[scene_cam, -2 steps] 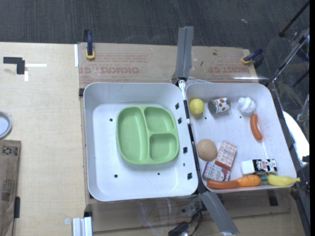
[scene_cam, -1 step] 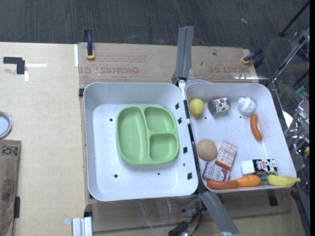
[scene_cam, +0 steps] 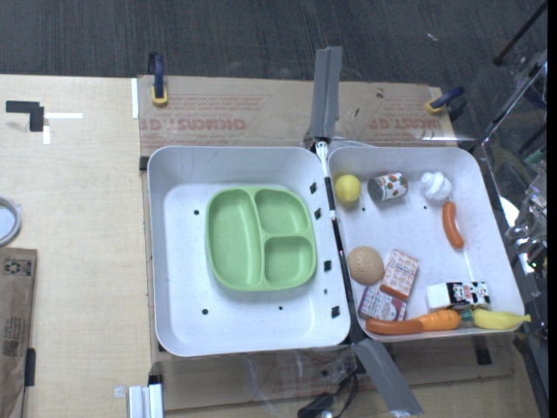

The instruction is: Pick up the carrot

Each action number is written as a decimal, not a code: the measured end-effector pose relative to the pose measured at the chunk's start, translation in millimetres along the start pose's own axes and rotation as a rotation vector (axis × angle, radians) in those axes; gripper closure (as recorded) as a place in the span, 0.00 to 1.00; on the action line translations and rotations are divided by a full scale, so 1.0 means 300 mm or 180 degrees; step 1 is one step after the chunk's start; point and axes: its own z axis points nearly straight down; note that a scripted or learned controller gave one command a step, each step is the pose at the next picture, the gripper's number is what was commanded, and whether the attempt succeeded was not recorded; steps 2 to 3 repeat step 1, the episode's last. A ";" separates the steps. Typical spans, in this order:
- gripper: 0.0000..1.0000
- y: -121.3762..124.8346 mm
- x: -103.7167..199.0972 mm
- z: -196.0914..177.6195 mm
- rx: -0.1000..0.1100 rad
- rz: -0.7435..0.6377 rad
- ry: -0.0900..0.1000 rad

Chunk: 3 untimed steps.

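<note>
The carrot [scene_cam: 416, 323] is located against the near wall of the right bin [scene_cam: 484, 178], touching a banana [scene_cam: 499, 319]. The tool's state cannot be determined.

Tape roll [scene_cam: 4, 223] cut by left edge.

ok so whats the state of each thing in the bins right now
carrot: lying flat along the right bin's near wall, untouched
green divided plate: upright in the left bin
lemon: resting by the divider
small can: tipped on its side
sausage: lying flat
brown egg: resting against the red-and-white carton
banana: lying in the near right corner
milk box: on its side
</note>
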 end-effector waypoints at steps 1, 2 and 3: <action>1.00 0.000 0.001 -0.025 0.0010 -0.0010 -0.0011; 1.00 0.000 0.001 -0.025 0.0010 -0.0010 -0.0011; 1.00 0.000 0.001 -0.025 0.0010 -0.0010 -0.0011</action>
